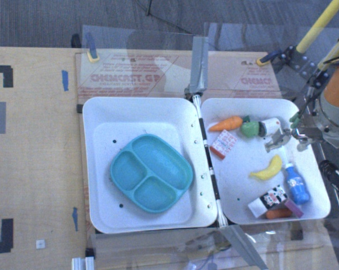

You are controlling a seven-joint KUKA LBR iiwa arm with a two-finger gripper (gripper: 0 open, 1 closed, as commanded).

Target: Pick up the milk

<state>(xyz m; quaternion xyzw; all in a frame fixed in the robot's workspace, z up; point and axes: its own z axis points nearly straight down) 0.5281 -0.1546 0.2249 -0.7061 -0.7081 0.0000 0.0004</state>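
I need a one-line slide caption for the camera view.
Gripper hovers in right bin above banana; milk carton lies untouched.

Bright, even light; slightly soft, faint shadows.

grey carpet floor, wooden bench

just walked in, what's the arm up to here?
The gripper hovers over the upper part of the right bin, nothing visibly between its fingers. The milk carton, cow-patterned, lies near the bin's lower edge beside a blue bottle, untouched. A banana and carrot lie there too. The left bin holds a teal divided plate.
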